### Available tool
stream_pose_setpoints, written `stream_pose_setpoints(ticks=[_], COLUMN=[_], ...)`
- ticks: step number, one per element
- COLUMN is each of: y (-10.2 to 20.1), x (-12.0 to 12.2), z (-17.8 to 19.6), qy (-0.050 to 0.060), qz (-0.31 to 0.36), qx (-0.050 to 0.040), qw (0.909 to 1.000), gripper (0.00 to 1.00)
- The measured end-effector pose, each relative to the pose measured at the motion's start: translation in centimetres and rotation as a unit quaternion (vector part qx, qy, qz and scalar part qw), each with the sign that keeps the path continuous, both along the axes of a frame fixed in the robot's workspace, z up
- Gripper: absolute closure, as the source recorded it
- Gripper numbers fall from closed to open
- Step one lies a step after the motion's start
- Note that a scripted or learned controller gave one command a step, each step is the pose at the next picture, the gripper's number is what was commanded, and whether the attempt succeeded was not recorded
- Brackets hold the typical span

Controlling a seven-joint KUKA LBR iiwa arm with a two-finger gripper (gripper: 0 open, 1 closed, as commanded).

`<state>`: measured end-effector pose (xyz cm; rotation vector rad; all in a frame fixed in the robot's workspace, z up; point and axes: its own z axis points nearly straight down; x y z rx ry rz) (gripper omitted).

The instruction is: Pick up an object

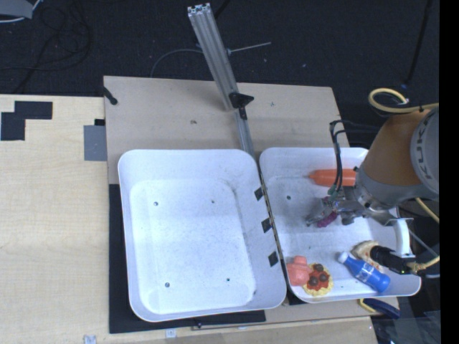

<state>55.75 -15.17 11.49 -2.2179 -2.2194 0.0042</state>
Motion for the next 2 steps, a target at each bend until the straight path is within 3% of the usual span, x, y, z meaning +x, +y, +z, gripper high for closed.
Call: stream_pose_setpoints(ticks=[1, 2], y=[-0.1, 0.6], x=[0.1, 0.1], z=[1.2, 5.8], qy=[-0.002, -0.004], qz=[-0.001, 0.0], qx=[-0.0004, -0.0007], qw=[1.0, 1.0], gripper=[1.0, 1.0])
